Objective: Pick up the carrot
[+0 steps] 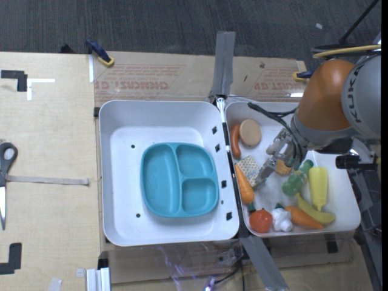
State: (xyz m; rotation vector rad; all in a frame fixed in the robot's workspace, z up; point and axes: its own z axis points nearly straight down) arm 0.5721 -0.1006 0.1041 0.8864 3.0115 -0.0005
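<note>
Your hand is low over the right bin, reaching in from the right under that big orange band on the arm. Its metal fingers slant down and to the left, and whether they stand apart or together I can't tell from this angle. Nothing shows between them, so call it unloaded.

Now, the target. Just left of the fingertips and a touch lower lies the carrot, orange, long and narrow, running along the bin's left wall with its upper end near a small speckled block. You're near it but not on it.

Watch the look-alikes. A reddish sausage-shaped piece sits above it against the same wall, and a second orange, carrot-like piece lies lower right, by the white mushroom shape and the yellow banana. I take the wall-side one as your pick, being closest.

To do this well, I'd shift left and down until the fingers straddle the carrot's middle, across its narrow width rather than along it. The wall is tight on one side, so one finger must slip between carrot and wall; come down square. The tomato below could get nudged if you overshoot.
</note>
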